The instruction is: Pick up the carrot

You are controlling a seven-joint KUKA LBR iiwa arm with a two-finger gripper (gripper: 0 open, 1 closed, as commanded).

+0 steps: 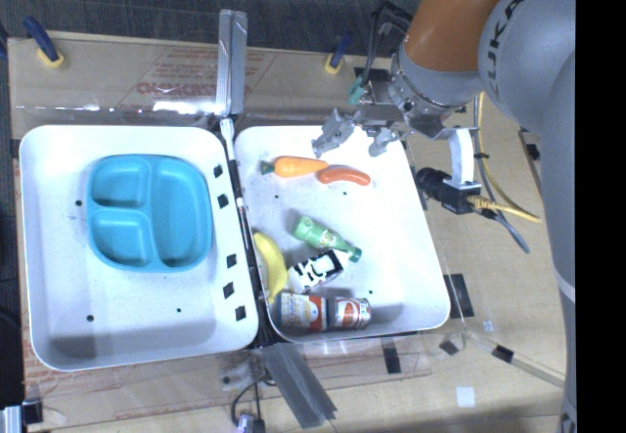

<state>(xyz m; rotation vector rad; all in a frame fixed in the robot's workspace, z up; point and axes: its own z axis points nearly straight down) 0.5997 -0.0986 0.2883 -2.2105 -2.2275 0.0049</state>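
Note:
The carrot (295, 167) is orange with a small green end and lies flat near the far edge of the right bin (416, 236). Its right tip meets a reddish-orange sausage-shaped piece (344, 176). My gripper (357, 136) hovers over the bin's far edge, just beyond and to the right of the carrot. Its two fingers (331, 135) are spread open with nothing between them. They stand apart from the carrot.
The right bin also holds a green bottle (326, 237), a banana (271, 265), a black-and-white item (320, 269) and a can (326, 312) lying at the near edge. A blue divided plate (152, 210) sits in the left bin (49, 324).

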